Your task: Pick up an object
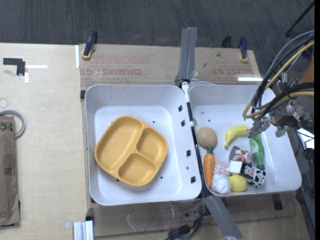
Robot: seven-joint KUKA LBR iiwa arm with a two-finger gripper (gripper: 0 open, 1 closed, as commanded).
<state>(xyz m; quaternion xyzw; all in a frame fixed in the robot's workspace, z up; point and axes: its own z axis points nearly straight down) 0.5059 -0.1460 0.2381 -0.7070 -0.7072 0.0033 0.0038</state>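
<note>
Objects for picking all lie in the right bin [280, 184], clustered in its near-left part. Gripper [261, 127] sits over the right bin's right half, at the end of the grey arm [295, 111] entering from the right with looped yellow and black cables [272, 79] above it. Finger state: cannot tell, the tips are too small and dark against the wrist hardware. Nothing visible between them.

Positions relative to the gripper:
- Banana [235, 133]: just to its left, closest item on that side, curved, lying flat.
- Green item [257, 151]: directly below the gripper, near it; contact cannot be judged.
- Brown round item [206, 137]: farther left, past the banana, beside the bin divider.
- Carrot [209, 167]: below-left, lying lengthwise along the left wall, leafy end toward the brown round item.
- Orange-and-white carton [241, 156]: below-left, between carrot and green item.
- Black-and-white block [254, 174]: below, at the near end of the green item.
- Lemon [238, 183]: below-left, near the front wall, touching the black-and-white block.
- White crumpled item [220, 185]: just left of the lemon.

Left bin [95, 114]: well apart from the gripper, far left; holds a yellow divided plate [131, 150] with three compartments.
</note>
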